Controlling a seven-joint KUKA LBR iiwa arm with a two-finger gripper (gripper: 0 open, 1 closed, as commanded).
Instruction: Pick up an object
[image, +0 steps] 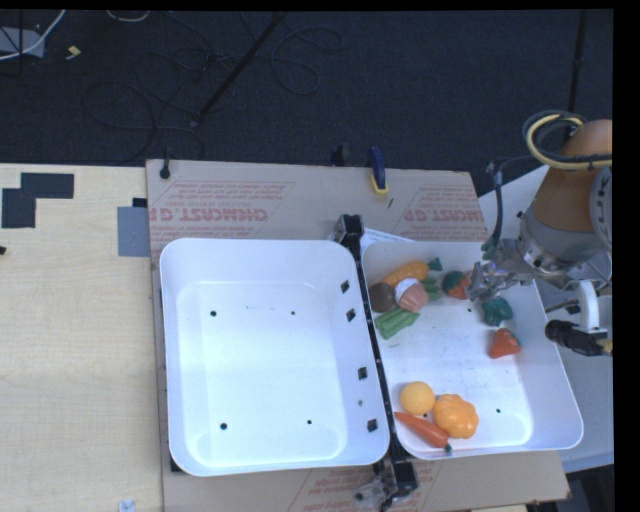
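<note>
The right bin (540, 425) holds several toy foods. At its back lie an orange-yellow piece (405, 272), a brown piece (381, 296), a pink-white piece (412, 294) and a green pepper (396, 321). A small red-green item (456, 285) and a dark green item (496, 310) lie near the back right, with a red strawberry-like piece (503, 343) below them. At the front lie a yellow ball (417, 397), an orange pumpkin (456, 415) and a carrot (422, 429). My gripper (487, 281) hangs low over the back right of this bin, beside the red-green and dark green items.
The left bin (180, 300) sits beside the right one, parted by a black clamped divider (362, 330). Both rest on a cardboard sheet (230, 205). The arm's grey body and orange band (572, 190) stand at the right edge.
</note>
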